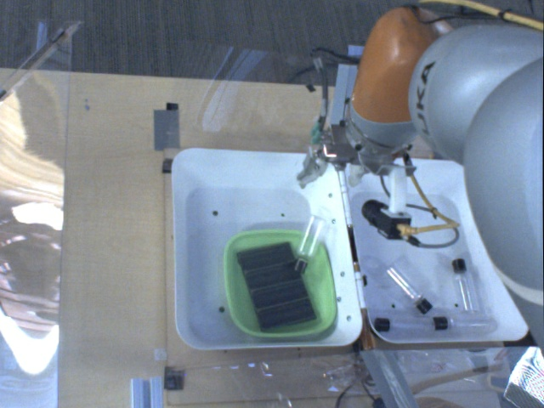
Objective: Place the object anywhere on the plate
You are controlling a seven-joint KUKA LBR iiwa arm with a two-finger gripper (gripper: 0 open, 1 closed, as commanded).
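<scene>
Reaching arm: the grey KUKA arm (484,126), with an orange band (387,58) above the wrist, is seen coming in from the right and is poised over the far part of the bins.
Gripper: the gripper (319,164) is placed over the far end of the divide between the two bins, at the far right corner of the left bin; nothing is seen held in it.
Jaw state: whether it is open or closed cannot be told, as the tip is seen from above and is partly masked by the wrist.
Green plate: a green plate (236,266) with rounded corners is set in the near right part of the left bin (200,219), close to its near wall.
Clear vial: a clear vial (311,235) with a black cap is laid at a slant across the plate's far right rim, with the cap end inside the plate and the clear end pointed toward the gripper but apart from it.
Black ridged block: a black ridged block (276,287) is laid flat inside the plate, and much of the plate's floor is covered by it; the vial's cap is just beside its far right corner.
Right bin: more capped clear vials (403,282) are scattered over the near half of the right bin (438,185), and small black caps (382,323) are seen near its front wall.
Bench: both bins are borne side by side on a pale wooden bench (102,253).
</scene>
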